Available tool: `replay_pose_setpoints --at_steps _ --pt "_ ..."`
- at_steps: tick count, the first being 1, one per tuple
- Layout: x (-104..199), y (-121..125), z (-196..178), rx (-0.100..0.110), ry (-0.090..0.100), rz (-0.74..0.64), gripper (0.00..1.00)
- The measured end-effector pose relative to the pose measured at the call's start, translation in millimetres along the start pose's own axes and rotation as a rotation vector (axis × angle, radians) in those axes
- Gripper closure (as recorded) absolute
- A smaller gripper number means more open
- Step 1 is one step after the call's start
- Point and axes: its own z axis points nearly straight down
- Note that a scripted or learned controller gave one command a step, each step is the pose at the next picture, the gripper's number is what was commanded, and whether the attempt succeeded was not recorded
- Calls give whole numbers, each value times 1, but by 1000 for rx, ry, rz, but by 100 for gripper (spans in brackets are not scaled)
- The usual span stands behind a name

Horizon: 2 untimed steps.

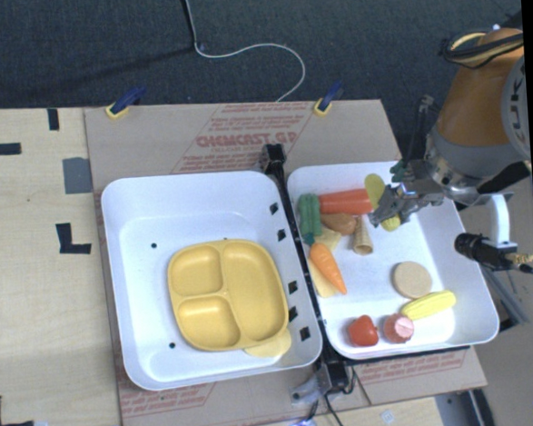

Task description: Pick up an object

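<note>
**Nothing lifted yet: claw low over the toy food in the right bin**

2 white bins sit side by side on the bench (43, 269). The left bin (130, 208) carries a yellow divided plate (227, 292). The right bin (452, 267) carries the candidates for picking: a green vegetable (309, 215) and a red-orange sausage-like piece (343, 201) at 11 o'clock, a carrot (326, 267) at 9 o'clock, a small cone (363, 239) near the middle, a tan round cookie (411, 278) at 4 o'clock, and a corn cob (428, 305), a red tomato-like piece (363, 331) and a round pink-red slice (398, 328) along the 6 o'clock edge.

The claw (395, 206) hangs at the bin's 1 o'clock area, touching or just above a yellow-green piece (376, 189). Whether it is released or clenched I cannot tell; its tip is dark and small against the clutter.

By my judgement the pick is barely begun. Every object appears to rest in the bin, none visibly raised. Left to do: a firm grasp and a lift clear of the bin.
</note>
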Motion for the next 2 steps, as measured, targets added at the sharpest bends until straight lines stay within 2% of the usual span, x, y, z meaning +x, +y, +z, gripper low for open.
replay_pose_setpoints --at_steps 1,2 --pt "60 9 12 3 0 0 100" --pt "123 11 8 2 0 -1 100"
